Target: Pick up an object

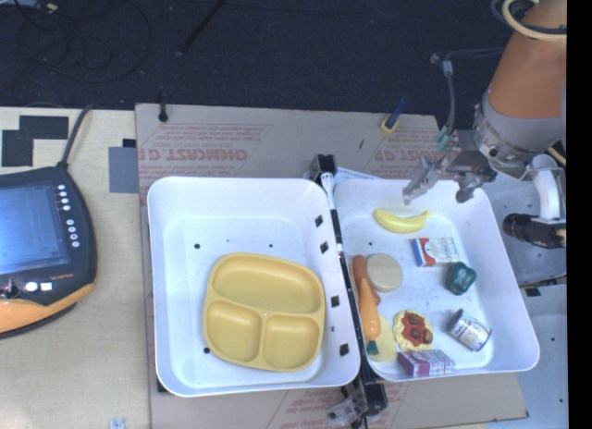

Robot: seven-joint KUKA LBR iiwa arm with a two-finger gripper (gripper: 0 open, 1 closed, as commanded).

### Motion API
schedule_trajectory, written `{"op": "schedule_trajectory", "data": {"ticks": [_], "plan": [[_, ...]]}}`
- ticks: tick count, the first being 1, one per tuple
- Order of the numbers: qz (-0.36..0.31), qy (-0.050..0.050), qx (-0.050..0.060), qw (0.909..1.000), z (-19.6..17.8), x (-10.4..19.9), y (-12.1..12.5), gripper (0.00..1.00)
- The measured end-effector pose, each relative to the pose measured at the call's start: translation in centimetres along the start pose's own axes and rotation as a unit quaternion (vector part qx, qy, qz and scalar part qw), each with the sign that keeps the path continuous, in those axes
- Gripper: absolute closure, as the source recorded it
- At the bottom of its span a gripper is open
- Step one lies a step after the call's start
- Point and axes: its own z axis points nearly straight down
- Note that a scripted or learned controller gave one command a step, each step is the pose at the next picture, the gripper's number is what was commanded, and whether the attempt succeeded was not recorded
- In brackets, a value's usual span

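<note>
One cardboard sheet [277, 145] under bins reads "CHEMCRZT, G.P.", inverted.

The bench [92, 344] is carrying a printed cardboard sheet [259, 136]; two white bins are sitting side by side on that sheet, the left bin [176, 233] touching the right bin [504, 279]; a handheld control pendant [42, 242] is lying at the bench's left edge.

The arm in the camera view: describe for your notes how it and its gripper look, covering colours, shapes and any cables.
The arm has a rounded orange band above a grey wrist section. A yellowish cable loops near its top, and a thin dark cable arcs along its left side. The gripper is grey metal with two slim, pale fingers spreading from a compact base.
</note>
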Motion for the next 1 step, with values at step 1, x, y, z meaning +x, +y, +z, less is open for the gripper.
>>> {"op": "schedule_trajectory", "data": {"ticks": [1], "plan": [[0.002, 0.001, 0.001, 1.0, 13.61, -4.98, 0.45, 0.0]]}}
